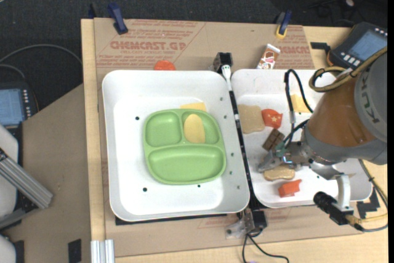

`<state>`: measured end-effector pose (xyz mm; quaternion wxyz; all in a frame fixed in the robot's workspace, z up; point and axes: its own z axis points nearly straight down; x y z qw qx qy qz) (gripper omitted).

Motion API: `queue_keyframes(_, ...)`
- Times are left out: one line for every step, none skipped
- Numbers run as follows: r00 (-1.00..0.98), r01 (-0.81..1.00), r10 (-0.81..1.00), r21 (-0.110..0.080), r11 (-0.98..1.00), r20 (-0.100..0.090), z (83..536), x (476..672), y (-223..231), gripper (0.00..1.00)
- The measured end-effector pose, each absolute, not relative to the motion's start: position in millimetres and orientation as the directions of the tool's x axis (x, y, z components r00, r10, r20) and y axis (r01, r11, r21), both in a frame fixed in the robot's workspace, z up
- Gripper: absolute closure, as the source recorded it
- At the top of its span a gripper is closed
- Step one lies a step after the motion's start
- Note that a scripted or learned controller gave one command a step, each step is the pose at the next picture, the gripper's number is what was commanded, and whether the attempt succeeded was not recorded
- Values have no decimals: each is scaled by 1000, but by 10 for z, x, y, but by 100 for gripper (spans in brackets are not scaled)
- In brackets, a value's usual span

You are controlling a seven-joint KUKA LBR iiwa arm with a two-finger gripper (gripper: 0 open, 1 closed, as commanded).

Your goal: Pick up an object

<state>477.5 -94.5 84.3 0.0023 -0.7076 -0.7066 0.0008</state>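
My gripper is down in the right bin, near its left side, with the grey and orange arm coming in over the bin from the right. It sits between a brown block just above it and a tan peanut-shaped piece just below it. A red-orange piece lies lower still. Further up the bin are a tan bread-like piece and a small red piece. A pale yellow item is partly hidden behind the arm.
The left bin holds a green divided plate with a yellow piece in its upper right compartment. A black divider bar runs between the bins. A small carton lies on the bench behind the right bin.
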Motion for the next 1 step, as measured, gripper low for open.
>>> queue_keyframes(2, 1000, 1000, 0, -2, 0, 945, 4790, -949, 100)
